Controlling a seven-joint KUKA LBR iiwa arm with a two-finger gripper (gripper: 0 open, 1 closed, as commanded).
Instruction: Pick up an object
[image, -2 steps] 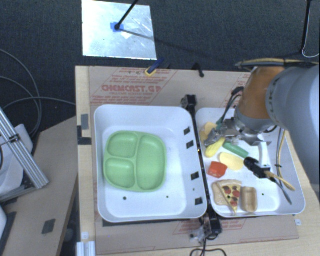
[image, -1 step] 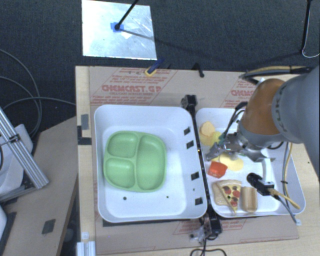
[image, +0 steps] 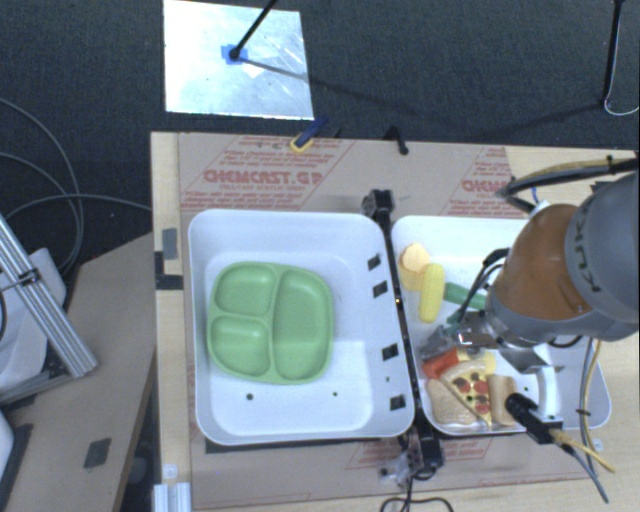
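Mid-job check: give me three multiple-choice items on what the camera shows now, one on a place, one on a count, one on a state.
1. Where is the green divided plastic plate?
A. left white bin
B. right white bin
C. on the bench outside the bins

2. How many compartments does the plate have?
A. two
B. three
C. five

3. How does the yellow toy corn cob lie?
A. loose on the right bin's floor
B. on the green plate
C. hanging over the bin's rim

Answers:
1 A, the plate lies flat in the left bin.
2 B, two small sections and one long one.
3 A, it rests in the right bin beside the grey arm.
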